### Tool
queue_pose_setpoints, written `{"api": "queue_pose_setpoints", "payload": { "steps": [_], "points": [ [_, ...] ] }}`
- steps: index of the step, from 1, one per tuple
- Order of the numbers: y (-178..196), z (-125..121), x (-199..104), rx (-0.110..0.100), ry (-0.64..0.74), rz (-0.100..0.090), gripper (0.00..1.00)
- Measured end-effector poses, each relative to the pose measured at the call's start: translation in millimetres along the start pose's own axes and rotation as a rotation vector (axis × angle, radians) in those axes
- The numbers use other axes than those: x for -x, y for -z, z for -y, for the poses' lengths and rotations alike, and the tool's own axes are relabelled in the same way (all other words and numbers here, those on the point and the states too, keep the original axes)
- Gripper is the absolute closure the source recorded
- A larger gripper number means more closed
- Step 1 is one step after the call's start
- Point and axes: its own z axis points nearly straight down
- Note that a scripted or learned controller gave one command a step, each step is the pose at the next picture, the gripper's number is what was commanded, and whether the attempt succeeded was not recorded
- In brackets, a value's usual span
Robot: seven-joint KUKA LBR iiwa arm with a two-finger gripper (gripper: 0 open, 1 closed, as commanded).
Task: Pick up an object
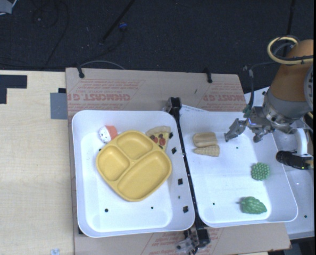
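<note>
So the gripper [247, 130] is hanging over the top right corner of the right bin [222, 217], with its two grey fingers spread apart and nothing sitting between them. It's not touching any of the objects as far as I can see. One fingertip [230, 135] is pointing left toward the middle of the bin.

Closest thing to it is the tan bread-like piece [205, 139], lying just left of that fingertip, with a tan wedge-shaped piece [207, 151] touching it right below. Both are lying with their long axis running roughly left to right, and the wedge is narrowing toward the left.

Further down the right side there's a green bumpy ball [260, 171], and near the bottom right corner a green leafy-looking toy [252, 205], long axis also about left to right.

The left bin [94, 217] is holding a yellow divided plate [134, 165], tilted diagonally, with a pizza slice toy [159, 136] poking out at its upper right edge and a small white and orange object [107, 133] at its upper left.
</note>
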Motion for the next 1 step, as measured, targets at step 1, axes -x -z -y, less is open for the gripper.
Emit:
{"api": "queue_pose_setpoints", "payload": {
  "steps": [1],
  "points": [
    [8.4,-3.2,0.0,0.015,0.002,0.003,0.00]
  ]
}}
